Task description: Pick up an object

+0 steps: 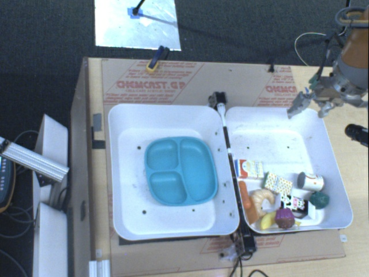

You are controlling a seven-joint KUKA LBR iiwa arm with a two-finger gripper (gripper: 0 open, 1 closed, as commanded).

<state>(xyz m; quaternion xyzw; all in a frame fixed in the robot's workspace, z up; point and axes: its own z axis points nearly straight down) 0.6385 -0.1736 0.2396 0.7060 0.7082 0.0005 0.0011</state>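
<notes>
My gripper (312, 106) hangs open above the far right corner of the right bin (271, 134), with nothing between its fingers. The objects lie heaped in that bin's near right part, well below the gripper: a small carton (249, 169), an orange carrot (245, 195), a croissant (262, 198), a patterned yellow block (278, 183), a white cup (311, 181), a dark green ball (319, 200), a purple fruit (284, 217) and a yellow piece (266, 221).
The left bin (130, 128) holds a blue divided plate (180, 170). A black clamp (218, 100) sits where the two bins meet at the far side. A yellow-and-black tool (157, 59) lies on the board behind the bins.
</notes>
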